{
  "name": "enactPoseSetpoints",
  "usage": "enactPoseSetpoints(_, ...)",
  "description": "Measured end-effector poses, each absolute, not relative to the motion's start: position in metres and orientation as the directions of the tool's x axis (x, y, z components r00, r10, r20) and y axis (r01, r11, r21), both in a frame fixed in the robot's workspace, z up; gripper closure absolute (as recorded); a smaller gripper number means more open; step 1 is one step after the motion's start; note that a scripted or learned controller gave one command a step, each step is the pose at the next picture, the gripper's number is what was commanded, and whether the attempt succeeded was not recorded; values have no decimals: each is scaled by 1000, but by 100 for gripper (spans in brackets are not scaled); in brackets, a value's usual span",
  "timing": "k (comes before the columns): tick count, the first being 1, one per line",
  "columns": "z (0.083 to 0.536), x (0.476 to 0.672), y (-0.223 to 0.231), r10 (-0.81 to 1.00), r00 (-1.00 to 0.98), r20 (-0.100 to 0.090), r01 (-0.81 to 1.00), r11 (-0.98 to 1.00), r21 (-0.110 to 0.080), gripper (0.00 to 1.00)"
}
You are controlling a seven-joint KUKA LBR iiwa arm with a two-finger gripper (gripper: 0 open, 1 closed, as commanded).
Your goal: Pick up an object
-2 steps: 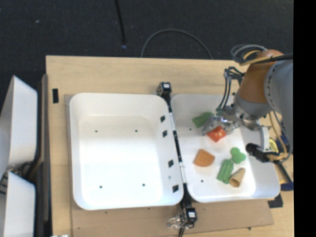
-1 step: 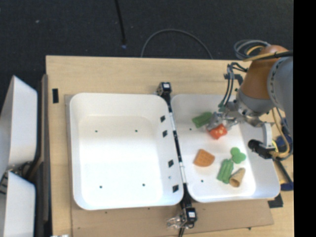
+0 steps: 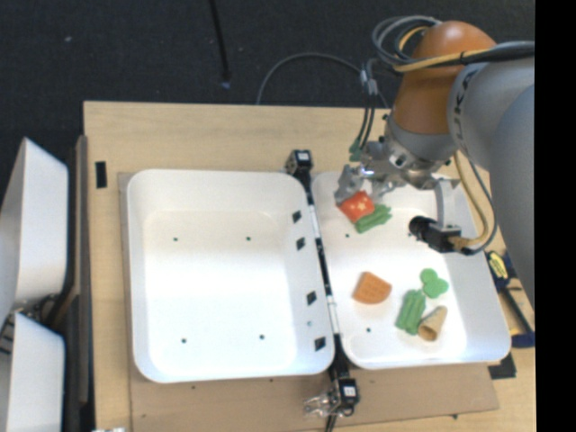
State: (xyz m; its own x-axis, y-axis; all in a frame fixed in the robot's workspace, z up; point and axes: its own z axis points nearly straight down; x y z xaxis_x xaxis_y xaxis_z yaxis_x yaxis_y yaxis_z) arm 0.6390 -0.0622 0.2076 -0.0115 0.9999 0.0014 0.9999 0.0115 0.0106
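Note:
My gripper hangs low over the far left part of the right bin, below the orange wrist band. A small red object lies directly at its tip, with a green piece touching the red one on its right side. Whether the red object is gripped or only lies beneath the gripper is not visible. Nearer the front of the same bin lie an orange wedge, a green rounded piece, a green cylinder and a tan cone.
The left bin sits beside the right one, with a black-clipped divider rim between them. A black cable fitting hangs off the wrist over the right bin. The wooden bench surrounds both bins.

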Motion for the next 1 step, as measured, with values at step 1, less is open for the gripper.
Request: enactPoseSetpoints(1, 201, 636, -5, 1000, -8, 2, 1000, 8, 1, 100)
